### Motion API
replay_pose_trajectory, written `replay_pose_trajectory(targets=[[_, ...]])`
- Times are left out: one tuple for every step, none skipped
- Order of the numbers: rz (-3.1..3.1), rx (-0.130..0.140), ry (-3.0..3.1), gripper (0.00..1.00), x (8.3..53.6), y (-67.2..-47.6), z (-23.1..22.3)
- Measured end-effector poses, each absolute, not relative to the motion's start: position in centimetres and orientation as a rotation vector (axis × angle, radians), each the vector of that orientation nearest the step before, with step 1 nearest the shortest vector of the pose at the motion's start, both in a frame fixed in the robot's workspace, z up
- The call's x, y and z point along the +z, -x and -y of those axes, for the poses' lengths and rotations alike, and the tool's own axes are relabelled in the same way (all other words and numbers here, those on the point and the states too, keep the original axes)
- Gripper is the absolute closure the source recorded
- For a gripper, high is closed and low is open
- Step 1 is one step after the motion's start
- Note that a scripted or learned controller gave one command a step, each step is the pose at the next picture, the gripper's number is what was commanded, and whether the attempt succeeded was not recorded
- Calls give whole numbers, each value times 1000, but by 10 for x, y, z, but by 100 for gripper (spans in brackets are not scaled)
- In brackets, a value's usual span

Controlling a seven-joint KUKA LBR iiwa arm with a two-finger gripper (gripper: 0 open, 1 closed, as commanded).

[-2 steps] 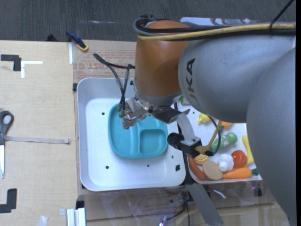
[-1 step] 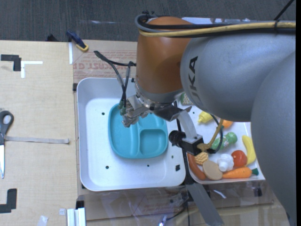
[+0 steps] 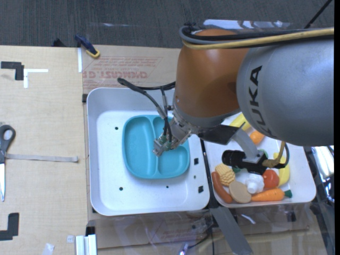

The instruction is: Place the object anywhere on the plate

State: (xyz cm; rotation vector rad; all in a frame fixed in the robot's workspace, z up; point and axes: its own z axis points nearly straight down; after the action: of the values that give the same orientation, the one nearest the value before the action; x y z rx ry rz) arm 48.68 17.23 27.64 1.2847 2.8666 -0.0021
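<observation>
Gripper [image 3: 166,141] sat low over the blue divided plate [image 3: 139,147], at the ridge between its two compartments. Couldn't tell whether it was apart or closed, as the wrist blocked the view. A small grey-green bit showed at the tip, and I couldn't tell whether it was an object or gripper hardware.

The plate lay flat in the left white bin [image 3: 106,187], toward its right half.

The toy food was all in the right bin [image 3: 305,169], clustered at the near side: corn cob [image 3: 224,174], carrot [image 3: 268,195], banana [image 3: 285,175], a red piece [image 3: 271,178], a sausage [image 3: 219,189] and a tan round piece [image 3: 240,193]. They were packed so they touched, well apart from the plate.

Writing: "KUKA" in black on the grey arm [image 3: 287,78], with only "UKA" clear. The cardboard sheet [image 3: 122,68] behind the left bin had red print, upside down and not legible.

Scissors [image 3: 5,137] lay at the far left edge of the bench.
</observation>
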Motion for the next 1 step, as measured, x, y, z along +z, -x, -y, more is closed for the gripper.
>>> replay_pose_trajectory(targets=[[-2776,0,-1466,100,315,-479,-220]])
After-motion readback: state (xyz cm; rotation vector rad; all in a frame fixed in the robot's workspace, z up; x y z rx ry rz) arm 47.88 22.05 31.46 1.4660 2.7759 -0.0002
